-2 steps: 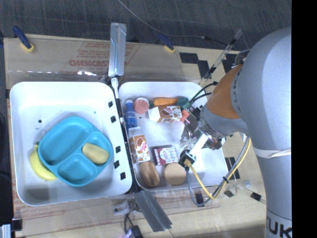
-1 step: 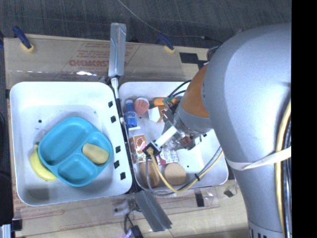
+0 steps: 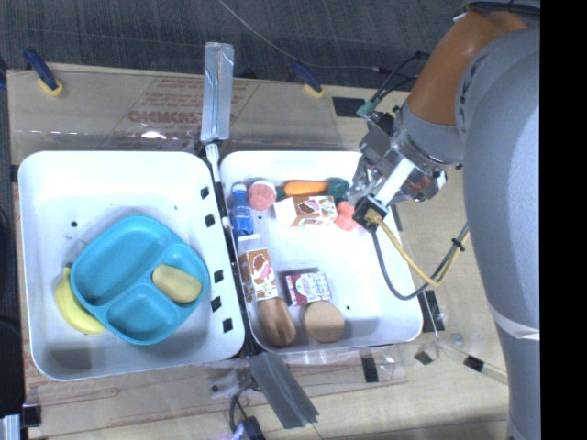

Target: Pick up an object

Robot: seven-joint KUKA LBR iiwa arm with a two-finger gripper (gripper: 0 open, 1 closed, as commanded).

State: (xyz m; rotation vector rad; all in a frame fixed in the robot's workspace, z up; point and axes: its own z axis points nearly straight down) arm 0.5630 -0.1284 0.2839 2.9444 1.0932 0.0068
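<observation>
Closest in: a darker brown lump (image 3: 275, 323) and a paler tan lump (image 3: 323, 321), both smooth and rounded, side by side against the near wall of the right bin (image 3: 404, 305). Just beyond, a flat dark-red packet (image 3: 310, 287) with a glossy face. Touching its left, a long printed carton (image 3: 260, 275) lying along the bin's left wall. Farther along that wall, a small blue bottle (image 3: 240, 214), then a round pink disc (image 3: 262, 194).

Across the far end, left to right: a tapered orange carrot (image 3: 307, 189), a boxy carton in brown-and-white print (image 3: 314, 211) just nearer than it, a small pink blob (image 3: 345, 215), and a teal piece (image 3: 339, 189), perhaps rounded, too crowded to read.

Gripper (image 3: 358, 198) low at the far right corner of that bin, just beside the teal piece and pink blob. Pincer state: cannot tell from this angle.

Left bin (image 3: 37, 200): shallow white plastic with rounded corners. Inside, a blue divided plate (image 3: 128, 287) with three hollows. In its right hollow, a matte yellow-tan oval (image 3: 177, 282). Tucked against the plate's near left edge, a curved yellow banana (image 3: 71, 305), partly under the rim.
</observation>
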